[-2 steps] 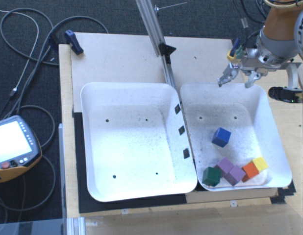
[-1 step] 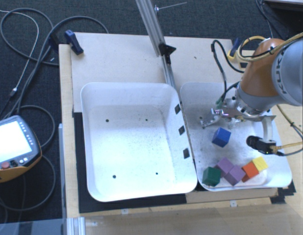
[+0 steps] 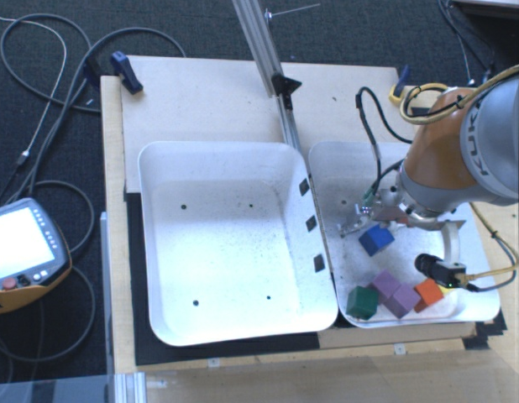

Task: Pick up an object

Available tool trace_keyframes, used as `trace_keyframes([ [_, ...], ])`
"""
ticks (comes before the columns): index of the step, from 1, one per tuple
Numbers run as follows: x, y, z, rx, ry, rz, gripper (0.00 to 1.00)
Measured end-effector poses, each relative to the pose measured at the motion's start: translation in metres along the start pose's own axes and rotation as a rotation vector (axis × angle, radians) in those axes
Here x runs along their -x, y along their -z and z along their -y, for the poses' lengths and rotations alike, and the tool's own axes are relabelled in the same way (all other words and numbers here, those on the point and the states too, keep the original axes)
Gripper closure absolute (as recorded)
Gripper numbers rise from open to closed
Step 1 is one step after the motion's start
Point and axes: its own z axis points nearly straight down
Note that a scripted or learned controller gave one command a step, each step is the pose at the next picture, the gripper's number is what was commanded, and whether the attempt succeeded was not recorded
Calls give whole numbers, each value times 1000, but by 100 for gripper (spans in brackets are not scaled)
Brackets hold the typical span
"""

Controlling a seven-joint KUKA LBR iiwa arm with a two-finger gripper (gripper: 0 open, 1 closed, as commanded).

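Looking at the blue block (image 3: pixel 376 239) first: it sits in the right bin (image 3: pixel 327 175), mid-floor, directly under the gripper (image 3: pixel 366 219). I see metal fingers just above and left of the block, but whether they are spread or pinched on it, I cannot tell; the wrist body covers the contact area. Block looks tilted a little, one corner pointing down-view.

Below it, well apart, a cluster lies against the bin's near rim: green block (image 3: pixel 362 302) at left, then two purple blocks (image 3: pixel 395 294) touching each other, then an orange block (image 3: pixel 428 292) at right. The black cable fitting (image 3: pixel 437 269) of the arm hangs just above the orange one.

Room: floor left of the blue block is bare up to the wall shared with the left bin (image 3: pixel 226 242), so there is clearance on that side. Right side is crowded by the arm (image 3: pixel 461 154) itself, grey with the orange band, coming in over the right rim. Far half of the right bin is open apart from a black cable (image 3: pixel 370 133) looping over it.

Left bin floor carries just specks. An aluminium post (image 3: pixel 259 40) runs along the seam between the bins.
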Motion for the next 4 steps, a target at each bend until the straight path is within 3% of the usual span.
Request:
trace_keyframes([
  [1,-23,0,30,1,1,0,0],
  [2,-22,11,28,7,0,1,100],
  [3,-96,105,-1,15,9,0,100],
  [4,-145,203,-111,19,7,2,100],
])
